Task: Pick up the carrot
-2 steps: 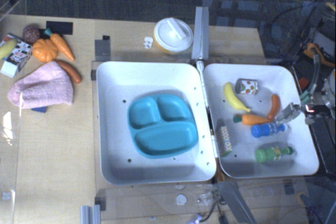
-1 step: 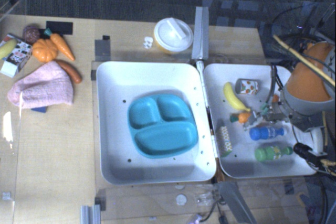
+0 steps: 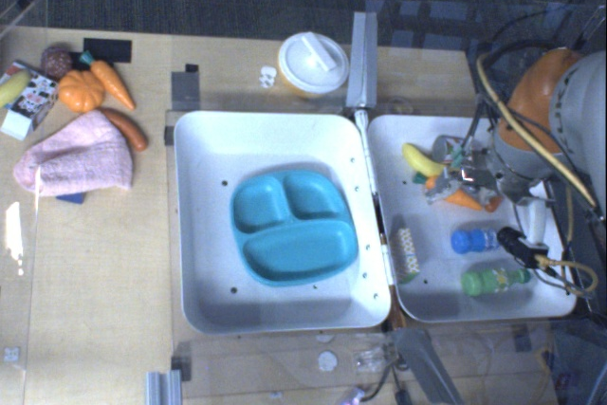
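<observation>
Near edge of right white bin (image 3: 417, 303): green plastic bottle (image 3: 495, 280) lying flat | beyond it: small blue bottle (image 3: 471, 241) | mid-bin: orange carrot (image 3: 463, 199) under two-finger gripper (image 3: 459, 174), grip state cannot be told | far side: yellow banana (image 3: 420, 158) | left white bin (image 3: 204, 204): blue divided plastic tray (image 3: 294, 225) at centre

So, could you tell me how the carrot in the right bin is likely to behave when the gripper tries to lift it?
The carrot looks like smooth moulded plastic, so probably stiff and light. Its tapered shape may let it slip out of a pinch or roll on the bin floor. The gripper is right over it, with a banana close by, so the banana may get nudged.
</observation>
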Tool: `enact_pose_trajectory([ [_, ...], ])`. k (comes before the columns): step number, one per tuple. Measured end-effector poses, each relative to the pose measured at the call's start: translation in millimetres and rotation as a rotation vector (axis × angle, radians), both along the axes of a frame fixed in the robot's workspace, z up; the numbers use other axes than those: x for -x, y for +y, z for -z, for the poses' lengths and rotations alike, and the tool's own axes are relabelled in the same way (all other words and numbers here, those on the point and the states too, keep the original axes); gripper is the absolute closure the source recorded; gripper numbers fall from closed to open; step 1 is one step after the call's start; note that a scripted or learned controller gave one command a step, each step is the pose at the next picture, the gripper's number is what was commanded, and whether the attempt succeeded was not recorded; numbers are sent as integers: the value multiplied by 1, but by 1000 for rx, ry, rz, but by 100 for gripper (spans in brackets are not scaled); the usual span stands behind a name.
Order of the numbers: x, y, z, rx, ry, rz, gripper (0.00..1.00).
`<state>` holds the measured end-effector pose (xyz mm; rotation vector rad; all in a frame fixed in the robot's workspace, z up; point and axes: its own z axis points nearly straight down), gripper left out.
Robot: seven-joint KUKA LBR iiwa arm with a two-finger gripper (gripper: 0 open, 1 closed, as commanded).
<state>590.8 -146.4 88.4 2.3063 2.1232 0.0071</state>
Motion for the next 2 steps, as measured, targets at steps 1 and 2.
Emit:
enact_pose_trajectory([
  [1, -1, 0, -11, 3, -3, -5, 100],
  [2, -14, 47, -113, -2, 8, 38, 100],
])
